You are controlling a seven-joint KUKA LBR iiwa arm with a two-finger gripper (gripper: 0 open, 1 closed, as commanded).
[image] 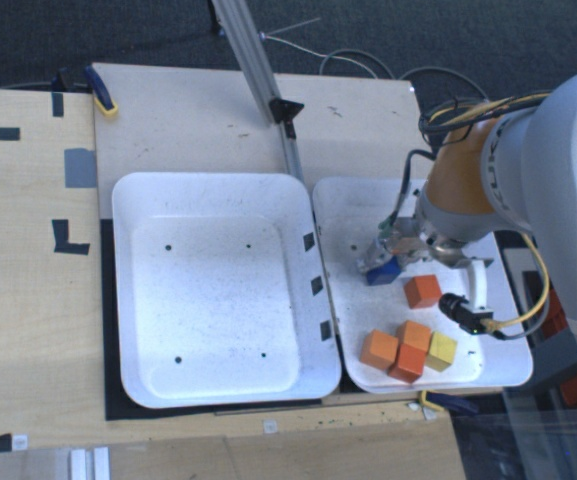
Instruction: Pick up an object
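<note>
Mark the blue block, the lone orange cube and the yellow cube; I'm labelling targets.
blue block (383,273), camera view, its visible side.
lone orange cube (422,291), camera view, top face.
yellow cube (441,351), camera view, top face.

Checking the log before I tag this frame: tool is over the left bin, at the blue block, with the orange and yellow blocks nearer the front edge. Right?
Not quite: the bin is wrong. The camera view shows the tool over the right bin, not the left bin. The rest holds: it is at the blue block, with the orange blocks and the yellow block nearer the front edge.
</note>
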